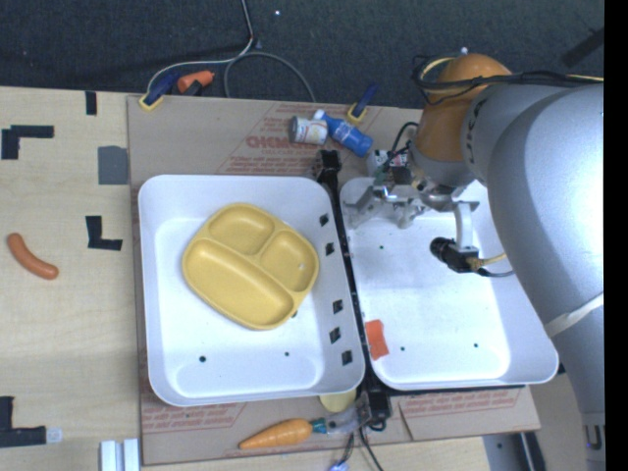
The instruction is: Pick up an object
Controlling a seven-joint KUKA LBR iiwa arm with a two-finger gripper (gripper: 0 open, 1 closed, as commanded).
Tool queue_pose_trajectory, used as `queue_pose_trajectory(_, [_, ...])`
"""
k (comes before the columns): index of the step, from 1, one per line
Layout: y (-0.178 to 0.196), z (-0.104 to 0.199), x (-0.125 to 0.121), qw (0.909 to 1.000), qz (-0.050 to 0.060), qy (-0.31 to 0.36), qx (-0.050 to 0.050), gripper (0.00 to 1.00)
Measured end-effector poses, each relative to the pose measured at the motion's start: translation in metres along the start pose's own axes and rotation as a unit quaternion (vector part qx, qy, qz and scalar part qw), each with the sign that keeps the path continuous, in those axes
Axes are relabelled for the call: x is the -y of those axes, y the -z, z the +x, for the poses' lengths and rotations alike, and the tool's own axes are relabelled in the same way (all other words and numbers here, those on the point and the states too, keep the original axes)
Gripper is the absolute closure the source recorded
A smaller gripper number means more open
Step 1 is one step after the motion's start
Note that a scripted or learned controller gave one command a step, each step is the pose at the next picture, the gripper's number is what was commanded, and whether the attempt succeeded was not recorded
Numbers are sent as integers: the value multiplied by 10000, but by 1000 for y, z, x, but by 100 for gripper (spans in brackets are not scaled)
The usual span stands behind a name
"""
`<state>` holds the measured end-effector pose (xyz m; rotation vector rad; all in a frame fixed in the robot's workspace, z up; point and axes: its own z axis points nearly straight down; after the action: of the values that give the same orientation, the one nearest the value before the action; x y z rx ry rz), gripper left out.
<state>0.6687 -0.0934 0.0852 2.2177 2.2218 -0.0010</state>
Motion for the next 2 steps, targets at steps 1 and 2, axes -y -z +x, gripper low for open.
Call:
queue_pose_trajectory(1, [106, 50, 74, 10000, -32, 17, -22, 0])
queue_pose_trajectory(2, [99, 42, 144, 10000, 31, -17, -11, 0])
